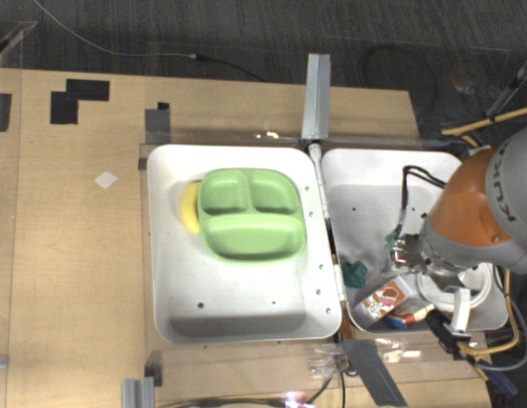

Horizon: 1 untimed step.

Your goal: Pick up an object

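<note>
Over the right bin [365, 172] I see the arm [480, 211] bent low, its bulk covering that bin's right side, and the pincer [459, 313] is tucked beneath the wrist, so I cannot tell how it stands. Near the bin's front wall lie a red-and-white packet [384, 300], a teal object [355, 273] and a small red-and-blue item [412, 316], crowded close together. A white round thing [478, 280] is partly hidden. Across in the left bin [238, 308], a green divided tray [249, 213] overlaps a yellow object [189, 209], with bare floor toward the front wall.
</note>
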Tool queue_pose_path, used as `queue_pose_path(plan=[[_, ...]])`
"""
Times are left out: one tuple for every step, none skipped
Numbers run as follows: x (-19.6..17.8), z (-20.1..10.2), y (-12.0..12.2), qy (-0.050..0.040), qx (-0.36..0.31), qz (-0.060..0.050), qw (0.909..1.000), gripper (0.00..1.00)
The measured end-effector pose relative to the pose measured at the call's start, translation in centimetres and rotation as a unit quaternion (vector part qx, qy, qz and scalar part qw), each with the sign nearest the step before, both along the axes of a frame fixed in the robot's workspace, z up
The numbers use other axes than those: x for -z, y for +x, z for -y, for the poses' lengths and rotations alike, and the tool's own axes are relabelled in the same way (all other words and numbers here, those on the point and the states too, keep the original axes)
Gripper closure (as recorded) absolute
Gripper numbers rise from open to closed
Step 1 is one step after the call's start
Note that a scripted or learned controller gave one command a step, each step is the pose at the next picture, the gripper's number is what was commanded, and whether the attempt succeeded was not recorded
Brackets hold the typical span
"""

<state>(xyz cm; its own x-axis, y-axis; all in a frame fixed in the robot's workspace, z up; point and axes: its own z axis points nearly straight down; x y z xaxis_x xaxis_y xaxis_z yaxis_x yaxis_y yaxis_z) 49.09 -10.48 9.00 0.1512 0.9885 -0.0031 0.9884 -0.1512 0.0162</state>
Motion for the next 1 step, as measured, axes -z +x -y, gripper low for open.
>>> queue_pose_path(plan=[[0.02, 0.22, 1.31, 0.0012, -0.047, -0.002, 0.9989, 1.00]])
